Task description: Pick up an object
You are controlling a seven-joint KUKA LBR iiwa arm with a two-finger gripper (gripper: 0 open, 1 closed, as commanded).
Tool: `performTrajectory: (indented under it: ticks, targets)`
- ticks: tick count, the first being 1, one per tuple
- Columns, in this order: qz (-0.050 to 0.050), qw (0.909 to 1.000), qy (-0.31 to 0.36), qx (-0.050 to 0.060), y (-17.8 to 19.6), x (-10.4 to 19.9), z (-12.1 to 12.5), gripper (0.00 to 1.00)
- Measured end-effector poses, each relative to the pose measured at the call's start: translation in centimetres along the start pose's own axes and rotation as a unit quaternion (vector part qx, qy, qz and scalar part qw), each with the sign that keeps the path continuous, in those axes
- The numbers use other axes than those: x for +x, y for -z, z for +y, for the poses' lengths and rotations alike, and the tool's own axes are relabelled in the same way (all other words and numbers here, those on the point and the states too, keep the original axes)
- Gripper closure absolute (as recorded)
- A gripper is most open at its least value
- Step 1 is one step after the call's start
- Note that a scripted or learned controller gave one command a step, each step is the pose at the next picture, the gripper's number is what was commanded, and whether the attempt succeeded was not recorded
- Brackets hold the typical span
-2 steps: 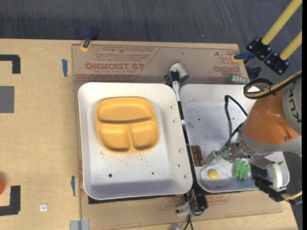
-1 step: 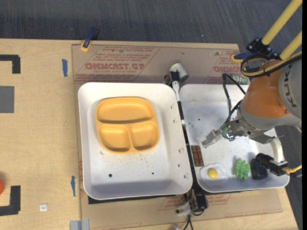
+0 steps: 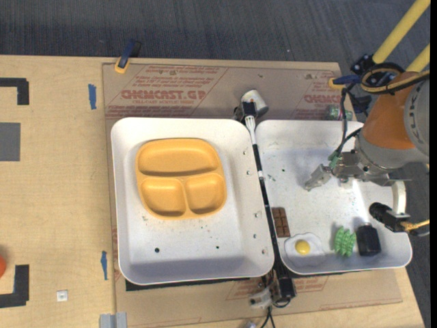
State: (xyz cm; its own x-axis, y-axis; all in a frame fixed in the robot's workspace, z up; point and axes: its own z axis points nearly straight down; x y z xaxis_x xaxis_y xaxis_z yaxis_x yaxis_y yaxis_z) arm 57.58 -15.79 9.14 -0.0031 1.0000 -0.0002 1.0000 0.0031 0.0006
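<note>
Robot arm poised over the right bin, candidates bunched at its near edge.

My gripper [image 3: 315, 179] hangs above bare floor in the right bin [image 3: 300, 139]; I cannot tell how it is set. Nothing sits under it. The pickable pieces lie well apart from it along the near wall: a fried-egg toy [image 3: 302, 246], a green leafy toy [image 3: 344, 241], a black block [image 3: 368, 240], a brown bar [image 3: 280, 219]. The left bin [image 3: 130, 203] carries a yellow divided tray [image 3: 181, 176], kept separate.

1. The arm [image 3: 410, 125], at the frame's right edge, is grey with a broad orange band.
2. Dark cables loop beside it.
3. The gripper [image 3: 319, 178] is pale grey metal.
</note>
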Motion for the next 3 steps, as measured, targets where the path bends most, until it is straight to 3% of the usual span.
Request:
performTrajectory:
  ticks: [1,2,3]
  targets:
    - [0.01,0.9988,-0.049,0.0,-0.4,-3.2,2.7,0.0]
    - [0.003,0.9968,-0.08,0.001,2.0,-4.8,-2.4,0.0]
    - [0.0,0.9999,-0.016,-0.001,-0.6,-1.1,7.6,0.0]
